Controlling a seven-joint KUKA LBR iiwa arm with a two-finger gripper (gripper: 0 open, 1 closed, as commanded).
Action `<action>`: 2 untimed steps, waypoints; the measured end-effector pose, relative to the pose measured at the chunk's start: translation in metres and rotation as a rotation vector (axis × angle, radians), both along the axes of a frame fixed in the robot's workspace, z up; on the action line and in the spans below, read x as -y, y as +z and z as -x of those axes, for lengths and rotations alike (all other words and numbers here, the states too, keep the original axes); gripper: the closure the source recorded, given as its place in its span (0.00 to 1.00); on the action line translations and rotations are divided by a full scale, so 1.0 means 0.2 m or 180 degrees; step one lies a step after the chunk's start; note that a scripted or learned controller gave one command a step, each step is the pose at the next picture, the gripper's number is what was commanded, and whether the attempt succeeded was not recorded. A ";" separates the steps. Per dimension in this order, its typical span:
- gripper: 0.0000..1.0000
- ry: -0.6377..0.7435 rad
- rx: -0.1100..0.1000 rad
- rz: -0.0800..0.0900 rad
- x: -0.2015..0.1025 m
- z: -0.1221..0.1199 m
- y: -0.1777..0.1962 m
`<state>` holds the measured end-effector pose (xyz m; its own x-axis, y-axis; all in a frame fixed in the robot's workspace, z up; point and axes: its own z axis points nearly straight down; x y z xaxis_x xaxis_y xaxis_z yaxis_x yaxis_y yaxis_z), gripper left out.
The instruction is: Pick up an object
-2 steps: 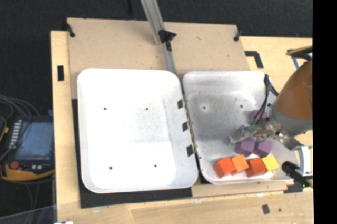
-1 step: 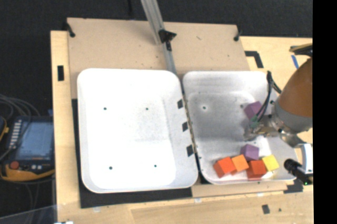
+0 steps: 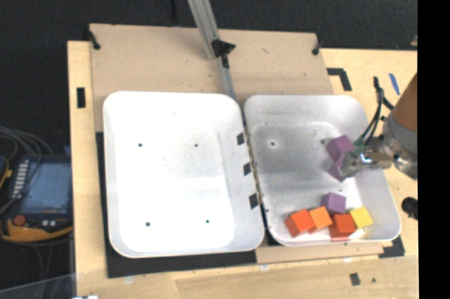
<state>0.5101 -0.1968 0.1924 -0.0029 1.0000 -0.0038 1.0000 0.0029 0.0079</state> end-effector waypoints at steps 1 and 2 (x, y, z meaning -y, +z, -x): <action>1.00 0.0006 0.0001 -0.0002 0.01 -0.01 0.25; 1.00 0.0015 -0.0019 -0.0015 -0.28 0.03 0.27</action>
